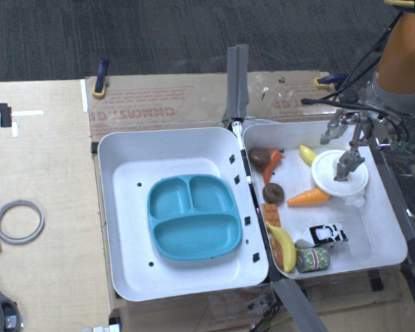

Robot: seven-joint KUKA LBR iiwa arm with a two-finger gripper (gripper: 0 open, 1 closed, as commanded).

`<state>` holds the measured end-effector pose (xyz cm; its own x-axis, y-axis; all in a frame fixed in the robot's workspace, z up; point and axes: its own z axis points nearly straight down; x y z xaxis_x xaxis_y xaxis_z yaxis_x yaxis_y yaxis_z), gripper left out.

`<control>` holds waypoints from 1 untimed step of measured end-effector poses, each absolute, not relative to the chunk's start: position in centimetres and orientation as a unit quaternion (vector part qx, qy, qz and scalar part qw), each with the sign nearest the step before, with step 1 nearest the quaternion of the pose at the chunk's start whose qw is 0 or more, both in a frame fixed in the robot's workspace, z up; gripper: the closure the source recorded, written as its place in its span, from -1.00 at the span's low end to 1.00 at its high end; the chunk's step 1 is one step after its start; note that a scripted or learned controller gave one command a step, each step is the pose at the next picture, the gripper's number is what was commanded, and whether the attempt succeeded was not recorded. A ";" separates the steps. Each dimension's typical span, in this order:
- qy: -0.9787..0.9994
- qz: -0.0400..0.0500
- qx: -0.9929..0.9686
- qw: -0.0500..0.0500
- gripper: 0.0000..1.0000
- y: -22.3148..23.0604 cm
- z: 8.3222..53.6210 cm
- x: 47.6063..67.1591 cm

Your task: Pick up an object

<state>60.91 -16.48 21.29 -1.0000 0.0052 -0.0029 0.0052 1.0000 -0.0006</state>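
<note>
A: Where is the gripper [349,166] relative to something it could lift?

B: It hangs over the white round lid-like dish [340,173] in the right bin [385,207], fingers pointing down onto the dish's top. I cannot tell whether they are spread or closed, and nothing visibly sits between them.

A: And the nearest alternatives?

B: The orange carrot [308,198] lies at about eight o'clock from the gripper, touching the dish's rim, its long axis running roughly from three to nine o'clock with the tip toward nine. A small yellow piece [307,153] sits at about ten o'clock, just beside the dish.

A: Room to move?

B: The bin's right wall is near at three o'clock, so I'd judge that side tight. Toward six o'clock the floor is bare before the black-and-white block [328,234] and the green can [313,259]. The banana [283,246] lies along the divider, well apart. The left bin [120,223] holds a blue divided plate [194,216]
</note>
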 end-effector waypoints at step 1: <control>1.000 0.000 -0.022 0.002 -1.00 -15.5 9.3 60.8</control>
